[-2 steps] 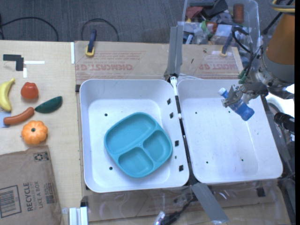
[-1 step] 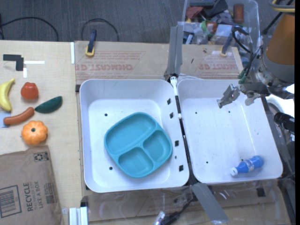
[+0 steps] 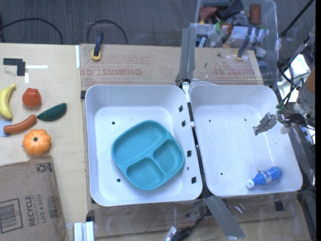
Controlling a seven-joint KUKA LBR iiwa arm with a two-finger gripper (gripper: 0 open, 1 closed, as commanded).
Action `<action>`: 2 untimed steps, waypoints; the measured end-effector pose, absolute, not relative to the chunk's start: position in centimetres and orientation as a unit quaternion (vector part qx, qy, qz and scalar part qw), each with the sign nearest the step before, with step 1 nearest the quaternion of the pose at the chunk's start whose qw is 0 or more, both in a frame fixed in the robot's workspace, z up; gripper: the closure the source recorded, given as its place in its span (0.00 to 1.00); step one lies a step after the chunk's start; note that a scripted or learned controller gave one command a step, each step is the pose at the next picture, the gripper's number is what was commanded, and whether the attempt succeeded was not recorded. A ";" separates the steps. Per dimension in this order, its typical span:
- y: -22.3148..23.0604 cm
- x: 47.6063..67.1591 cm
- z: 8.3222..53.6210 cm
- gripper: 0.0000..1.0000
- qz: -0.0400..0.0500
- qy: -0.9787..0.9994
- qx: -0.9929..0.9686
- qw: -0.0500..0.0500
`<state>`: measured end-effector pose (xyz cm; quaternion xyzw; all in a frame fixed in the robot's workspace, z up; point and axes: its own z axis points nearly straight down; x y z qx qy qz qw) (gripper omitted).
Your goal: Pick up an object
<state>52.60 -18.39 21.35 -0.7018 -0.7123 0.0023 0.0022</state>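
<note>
A small blue bottle with a white cap (image 3: 265, 177) lies on its side in the near right corner of the right bin (image 3: 225, 134). My gripper (image 3: 262, 126) hangs over the right side of that bin, reaching in from the right edge. It is above and behind the bottle, well apart from it. A teal divided plate (image 3: 147, 154) lies flat in the middle of the left bin (image 3: 103, 134).
Toy foods lie on the wooden bench to the left: a banana (image 3: 6, 101), a tomato (image 3: 31, 98), a sausage (image 3: 20, 124), a small pumpkin (image 3: 36, 141). A clear box of clutter (image 3: 235, 19) stands behind the right bin. A cardboard box (image 3: 27, 200) sits at the front left.
</note>
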 end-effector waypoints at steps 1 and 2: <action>-16.5 58.2 17.2 0.00 0.002 -0.622 -0.783 0.001; -13.7 47.7 12.2 0.00 0.003 -0.545 -0.839 0.003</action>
